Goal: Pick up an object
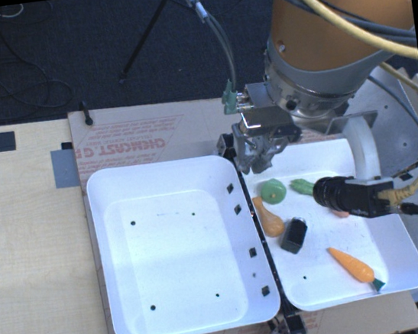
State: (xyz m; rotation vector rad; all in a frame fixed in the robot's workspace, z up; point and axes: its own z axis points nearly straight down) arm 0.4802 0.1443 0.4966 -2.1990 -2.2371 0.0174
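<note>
The greatest risk was judged to lie with the arm (pixel 330 37) itself: its bulk was hung over the rear of the right bin (pixel 408 265), and a steep descent could have driven the end effector (pixel 258 159) onto the rim shared with the left bin (pixel 157 185), so close to that edge was it poised. A lesser risk was seen in the crowding of the objects. The orange gourd-shaped piece (pixel 269 219) lay touching the dividing rim, the black block (pixel 293 235) just beside it, and the green round piece (pixel 272 190) near both, so that a closing grasp might have pushed one aside or caught two. The carrot (pixel 352 264) lay well apart, toward the front. Whether the end effector was spread or closed could not be told; nothing was seen within it.
</note>
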